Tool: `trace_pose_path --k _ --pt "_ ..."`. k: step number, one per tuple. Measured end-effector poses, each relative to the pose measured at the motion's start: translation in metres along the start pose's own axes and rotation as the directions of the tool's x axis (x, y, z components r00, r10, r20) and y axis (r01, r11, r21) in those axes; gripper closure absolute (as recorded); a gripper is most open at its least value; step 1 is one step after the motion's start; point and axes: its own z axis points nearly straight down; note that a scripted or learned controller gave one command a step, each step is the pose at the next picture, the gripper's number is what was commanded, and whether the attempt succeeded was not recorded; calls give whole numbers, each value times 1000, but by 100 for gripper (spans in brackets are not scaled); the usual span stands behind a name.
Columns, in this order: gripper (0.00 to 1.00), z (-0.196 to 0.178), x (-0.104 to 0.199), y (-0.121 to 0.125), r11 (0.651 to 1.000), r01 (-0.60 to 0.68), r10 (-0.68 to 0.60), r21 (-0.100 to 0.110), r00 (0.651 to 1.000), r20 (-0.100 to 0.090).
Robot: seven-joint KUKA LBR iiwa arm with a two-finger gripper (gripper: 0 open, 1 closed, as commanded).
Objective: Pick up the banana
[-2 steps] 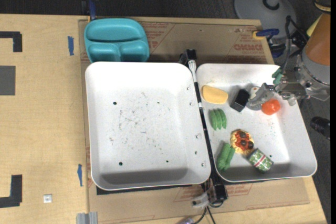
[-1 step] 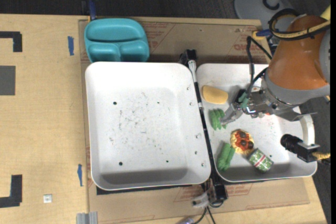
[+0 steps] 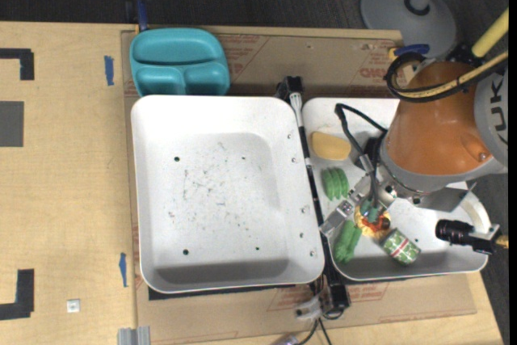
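The arm [image 3: 440,121] hangs over the right bin [image 3: 404,262], jaws' state unclear, with no banana seen grasped yet.

No legible text or labels anywhere.

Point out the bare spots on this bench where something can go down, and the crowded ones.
Free: the floor of the left white bin, and the tan board left of it, below the teal divided tray. Crowded: the right white bin, where green toys and a yellowish piece cluster under the grey and orange arm.
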Motion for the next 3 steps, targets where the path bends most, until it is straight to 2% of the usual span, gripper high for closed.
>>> trace_pose_path --k 1,2,3 --pt "0 0 51 43 998 68 -68 -2 998 2" --pt "0 99 91 86 940 340 -340 0 940 0" --pt "0 98 82 182 999 47 -47 -7 999 3"
